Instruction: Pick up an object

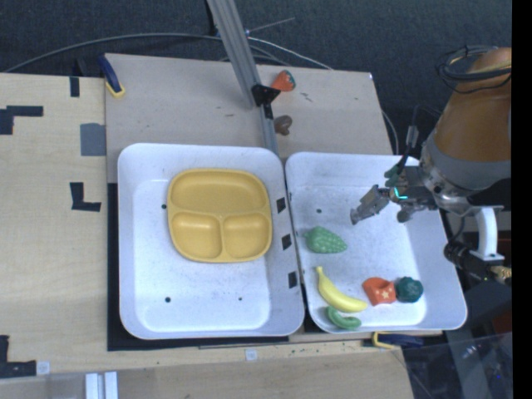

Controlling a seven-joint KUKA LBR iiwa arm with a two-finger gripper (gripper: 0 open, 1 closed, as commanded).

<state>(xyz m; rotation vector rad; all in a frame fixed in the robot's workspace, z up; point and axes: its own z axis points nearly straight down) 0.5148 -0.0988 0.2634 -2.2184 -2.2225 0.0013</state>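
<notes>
You see two white bins side by side on the bench. The left bin (141,248) carries a yellow divided plate (220,214) with three compartments. The right bin (436,306) carries the small things you can pick.

Look first at the green bumpy piece (326,241), like a bunch of grapes; it lies near the middle of the right bin, close to the wall between the bins. Nearer to the front edge you find a yellow banana (337,294), curved, with its dark tip pointing up toward the grapes. Just below the banana, touching it, lies a small green pod-shaped piece (344,319). To the right of the banana sits an orange-red piece (379,291), and a dark green round piece (408,288) is just beside it, touching or almost.

The gripper (384,207) hangs over the upper part of the right bin, above and right of the grapes. Its two fingers stand apart, with nothing between them.
</notes>
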